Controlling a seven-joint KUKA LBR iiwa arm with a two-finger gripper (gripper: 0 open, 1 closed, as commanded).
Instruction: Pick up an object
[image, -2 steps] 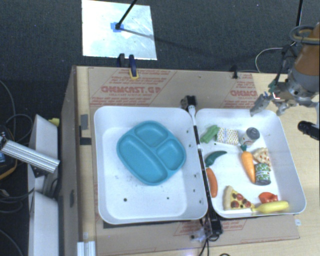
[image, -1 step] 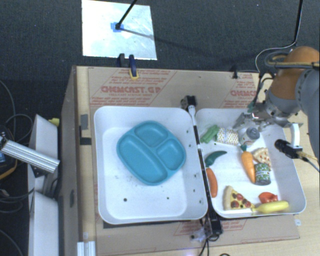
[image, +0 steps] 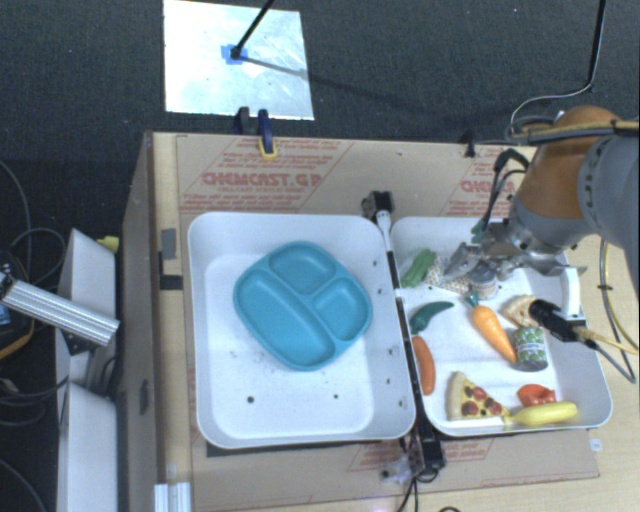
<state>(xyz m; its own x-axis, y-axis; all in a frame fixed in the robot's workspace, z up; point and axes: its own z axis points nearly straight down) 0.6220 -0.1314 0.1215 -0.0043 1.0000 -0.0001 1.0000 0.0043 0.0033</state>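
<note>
Two bins, gripper low in the right one

Red print on the bench (image: 300, 175) board reads "CHEMCAST GP", repeated at a slant near the arm (image: 585, 185); the right-hand copy is partly covered by the arm and cables.

Gripper (image: 478, 268) sits at the upper middle of the right bin (image: 600, 400). Its fingers are lost in a blur of grey metal; cannot tell how far apart they stand, or whether anything is between them. A small jar-like item just below it is too unclear to name.

Relative to the gripper:
- Green pod (image: 419, 267): just left, long axis slanting up-right.
- Dark pepper (image: 430, 314): below-left, stem end pointing down-left.
- Carrot (image: 493, 333): just below, tip pointing down-right.
- Red chili (image: 425, 364): further below-left, lying near upright along the bin wall.
- Pizza slice (image: 472, 397): well below, point toward the gripper.
- Can (image: 530, 347): below-right, label unreadable.
- Banana (image: 545, 413): far below-right, lying nearly level.
- Blue tray (image: 303, 304): well left, in the left bin (image: 215, 400), three compartments, tilted.
</note>
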